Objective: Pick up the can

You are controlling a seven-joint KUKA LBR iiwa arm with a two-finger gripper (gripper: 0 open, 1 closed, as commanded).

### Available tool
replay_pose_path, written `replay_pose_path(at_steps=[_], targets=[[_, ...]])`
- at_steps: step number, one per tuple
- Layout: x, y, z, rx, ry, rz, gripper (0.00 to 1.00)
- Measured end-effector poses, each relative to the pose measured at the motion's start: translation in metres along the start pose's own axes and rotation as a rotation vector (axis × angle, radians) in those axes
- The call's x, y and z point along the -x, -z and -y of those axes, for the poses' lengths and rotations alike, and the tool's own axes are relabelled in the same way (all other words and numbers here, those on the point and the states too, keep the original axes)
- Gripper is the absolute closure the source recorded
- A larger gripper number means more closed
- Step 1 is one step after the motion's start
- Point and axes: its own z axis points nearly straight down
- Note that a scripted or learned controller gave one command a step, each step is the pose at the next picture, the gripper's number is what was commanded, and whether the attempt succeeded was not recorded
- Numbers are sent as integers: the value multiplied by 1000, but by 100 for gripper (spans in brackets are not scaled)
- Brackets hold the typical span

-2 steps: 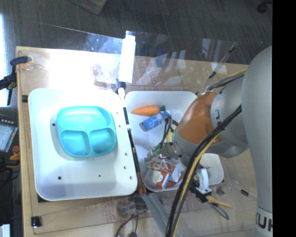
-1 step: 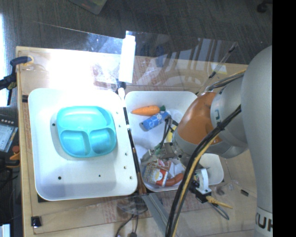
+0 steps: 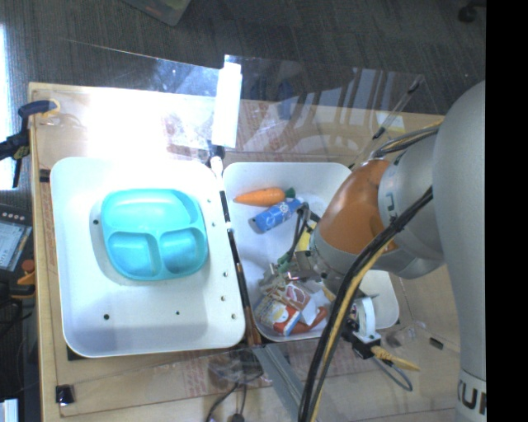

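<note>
Your gripper point(image 3: 290, 265) hangs low over the can point(image 3: 287, 313) near the right bin's point(image 3: 247, 177) front edge; its grip state you can't tell.

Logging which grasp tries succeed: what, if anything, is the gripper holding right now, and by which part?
Cannot be told. The arm's orange wrist covers the gripper over the right bin, just above the can.

Glare-lit wooden bench point(image 3: 124, 99), dark floor point(image 3: 99, 25)
</note>
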Motion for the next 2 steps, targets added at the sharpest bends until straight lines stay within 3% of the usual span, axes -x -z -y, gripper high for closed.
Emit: replay_pose_path(at_steps=[1,2], targets=[[0,0,0,-1,0,0,0],[1,8,1,-3,4,2,100]])
